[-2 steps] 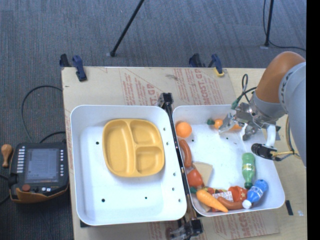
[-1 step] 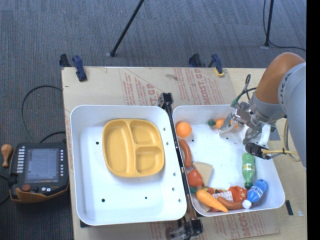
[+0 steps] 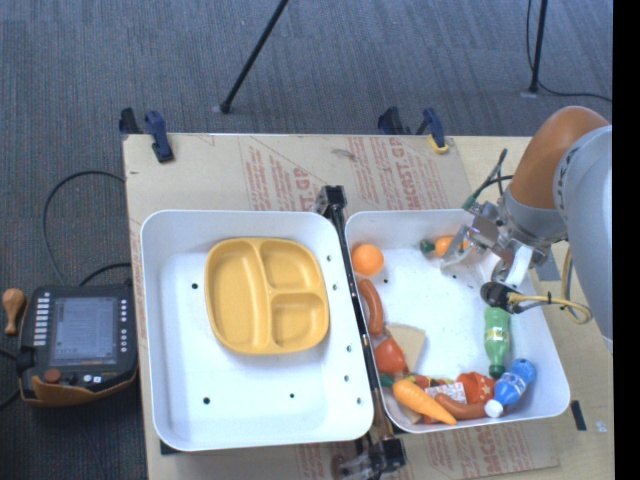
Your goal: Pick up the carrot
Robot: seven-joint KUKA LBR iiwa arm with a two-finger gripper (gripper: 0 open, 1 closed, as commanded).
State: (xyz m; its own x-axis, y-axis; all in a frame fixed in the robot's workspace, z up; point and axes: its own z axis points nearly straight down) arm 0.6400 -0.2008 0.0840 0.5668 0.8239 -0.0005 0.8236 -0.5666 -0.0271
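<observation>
An orange carrot [image 3: 424, 402] lies at the front edge of the right bin [image 3: 445, 298], among other toy foods. My gripper [image 3: 462, 256] is low at the bin's far right corner, well away from that carrot. A small orange item [image 3: 441, 245] with a green tip lies right beside the gripper on its left. I cannot tell whether this item is touched or held.
An orange ball [image 3: 367, 259], a sausage [image 3: 373, 305], a red tomato [image 3: 388, 353] and a bread slice [image 3: 408, 342] line the right bin's left side. A green bottle [image 3: 497, 330] and a blue bottle [image 3: 513, 382] lie at its right. The left bin [image 3: 180, 368] holds a yellow divided plate [image 3: 268, 294].
</observation>
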